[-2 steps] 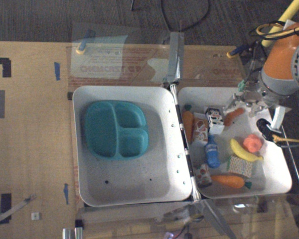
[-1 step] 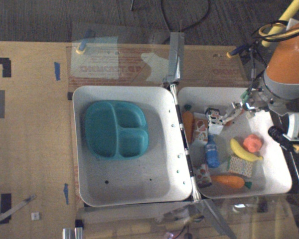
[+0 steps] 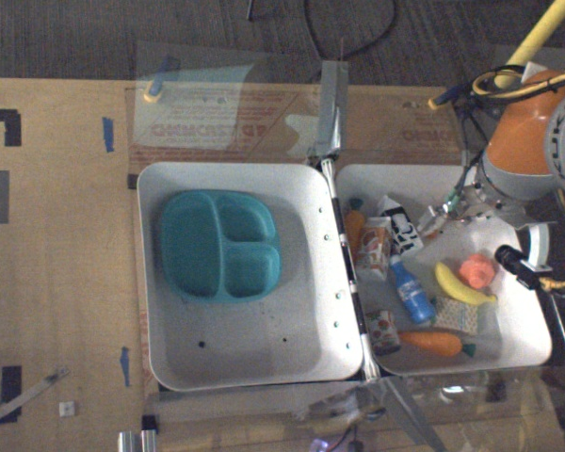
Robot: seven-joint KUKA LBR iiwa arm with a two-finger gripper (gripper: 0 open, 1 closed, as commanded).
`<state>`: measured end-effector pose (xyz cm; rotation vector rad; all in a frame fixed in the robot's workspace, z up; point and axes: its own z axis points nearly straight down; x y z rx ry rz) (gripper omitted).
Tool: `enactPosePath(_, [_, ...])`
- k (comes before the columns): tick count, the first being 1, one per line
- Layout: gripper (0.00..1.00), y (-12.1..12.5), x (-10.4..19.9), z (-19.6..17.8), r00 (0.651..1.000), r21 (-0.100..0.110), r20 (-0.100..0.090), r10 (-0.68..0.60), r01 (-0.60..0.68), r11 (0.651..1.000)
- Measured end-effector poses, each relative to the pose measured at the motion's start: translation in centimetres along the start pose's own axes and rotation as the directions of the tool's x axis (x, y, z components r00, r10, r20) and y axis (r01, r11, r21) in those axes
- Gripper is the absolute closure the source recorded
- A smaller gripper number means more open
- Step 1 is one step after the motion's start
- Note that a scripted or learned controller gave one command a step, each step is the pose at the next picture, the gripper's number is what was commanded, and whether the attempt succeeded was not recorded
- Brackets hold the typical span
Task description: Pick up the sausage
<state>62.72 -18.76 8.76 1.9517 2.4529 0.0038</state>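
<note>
Leftward, one bin [image 3: 169,347] held a teal plate [image 3: 219,244], while the other bin [image 3: 527,332] held a carrot [image 3: 431,343], banana [image 3: 462,285], bottle [image 3: 412,294] and, by its left wall, the sausage [image 3: 356,228], the gripper [image 3: 435,219] hovering nearby, grip unreadable.

Two white bins [image 3: 235,365] on the table. One teal divided plate [image 3: 219,243]. One banana [image 3: 463,285], one carrot [image 3: 433,343], one blue bottle [image 3: 412,293], one pink round thing [image 3: 476,270]. Several small packets, number not clear.
</note>
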Motion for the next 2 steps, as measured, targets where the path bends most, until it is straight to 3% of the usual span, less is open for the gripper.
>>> enactPosePath(1, [1.0,0.1,-0.2,-1.2,1.0,-0.006,0.001,0.004,-0.004,1.0])
enactPosePath(2, [1.0,4.8,2.3,-12.4,0.999,0.003,-0.001,0.052,-0.052,0.999])
